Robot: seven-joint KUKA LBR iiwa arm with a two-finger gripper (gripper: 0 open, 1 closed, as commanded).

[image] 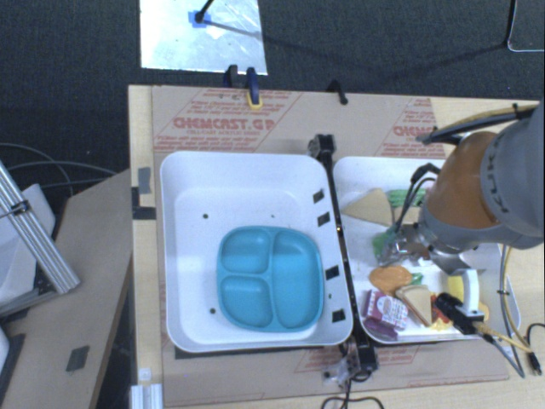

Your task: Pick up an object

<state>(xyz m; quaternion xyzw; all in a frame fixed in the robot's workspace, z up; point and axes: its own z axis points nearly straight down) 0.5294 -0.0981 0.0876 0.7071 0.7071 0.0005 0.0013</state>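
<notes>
The right white bin (345,173) holds several toy foods: a beige wedge (368,204), a green piece (400,198), an orange oval piece (390,277), a bread-like slice (417,303), a dark red packet (385,311) and a yellow piece (469,292). My gripper (390,245) hangs low in this bin, just above the orange piece and below the beige wedge. The grey wrist with its orange band (456,186) covers the bin's right half. Nothing can be seen held in the gripper.
The left white bin (196,186) holds a blue divided plate (271,278). A black divider with clips (334,228) runs between the bins. Cables (511,339) trail at the bench's right front corner. A shiny sheet (200,24) lies on the floor behind.
</notes>
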